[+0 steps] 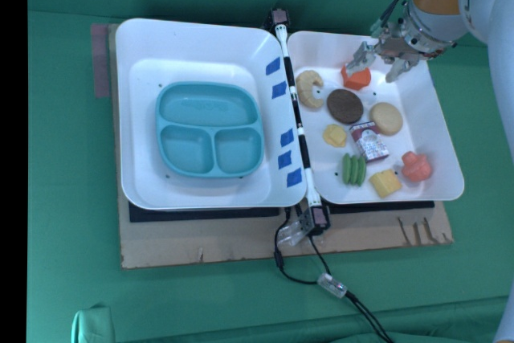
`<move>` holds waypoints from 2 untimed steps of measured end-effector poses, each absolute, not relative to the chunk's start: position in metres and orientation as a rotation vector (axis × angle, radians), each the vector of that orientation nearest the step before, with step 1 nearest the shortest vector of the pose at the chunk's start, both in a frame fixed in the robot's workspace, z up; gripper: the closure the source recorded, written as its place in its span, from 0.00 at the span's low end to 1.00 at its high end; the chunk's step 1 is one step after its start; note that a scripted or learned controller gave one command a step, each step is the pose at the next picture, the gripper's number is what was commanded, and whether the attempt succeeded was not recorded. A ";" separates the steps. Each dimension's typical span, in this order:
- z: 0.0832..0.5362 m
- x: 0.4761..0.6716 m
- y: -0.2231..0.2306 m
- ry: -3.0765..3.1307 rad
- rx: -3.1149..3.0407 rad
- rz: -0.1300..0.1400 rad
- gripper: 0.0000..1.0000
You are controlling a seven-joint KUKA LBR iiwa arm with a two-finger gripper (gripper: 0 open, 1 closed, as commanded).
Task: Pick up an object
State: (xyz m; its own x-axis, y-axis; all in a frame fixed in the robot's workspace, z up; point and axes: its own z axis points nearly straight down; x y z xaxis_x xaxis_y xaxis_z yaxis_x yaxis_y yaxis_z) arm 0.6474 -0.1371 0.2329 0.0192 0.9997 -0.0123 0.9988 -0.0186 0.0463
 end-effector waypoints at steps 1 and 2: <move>0.187 0.697 -0.134 2.212 2.219 -0.001 0.00; 0.205 0.700 -0.134 2.202 2.216 0.008 1.00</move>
State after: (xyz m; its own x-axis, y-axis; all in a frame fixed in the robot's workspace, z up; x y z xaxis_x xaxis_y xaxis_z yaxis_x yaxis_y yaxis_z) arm 0.6995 -0.1339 0.2047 0.0061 0.9999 -0.0088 0.9999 -0.0060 0.0157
